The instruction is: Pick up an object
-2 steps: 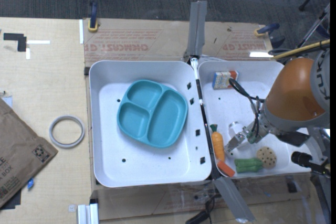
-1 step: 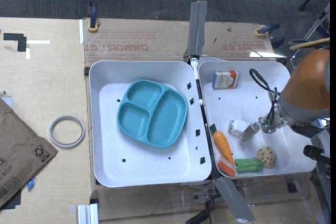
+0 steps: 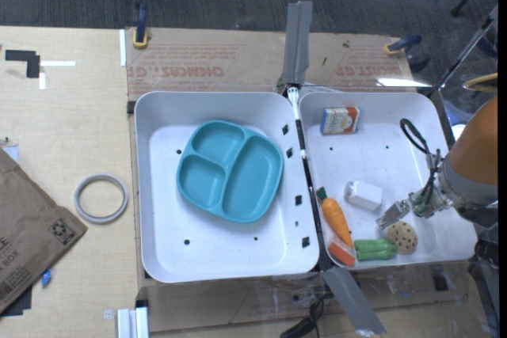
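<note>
The right bin (image 3: 372, 158) holds several small items. A little carton (image 3: 340, 120) lies at the back and a white block (image 3: 364, 195) in the middle. An orange carrot (image 3: 336, 219) lies along the left wall. A green pod (image 3: 374, 248) and a red piece (image 3: 341, 253) sit at the front. A speckled cookie (image 3: 402, 236) rests near the front right. My gripper (image 3: 398, 213) reaches in from the right and hangs low, just above the cookie and right of the white block. Nothing shows held in it.
The left bin (image 3: 144, 170) holds a teal divided plate (image 3: 230, 170). A black cable loop (image 3: 416, 137) lies by the right bin's far right wall. On the bench to the left are a tape ring (image 3: 101, 197) and a brown cardboard piece (image 3: 28, 225).
</note>
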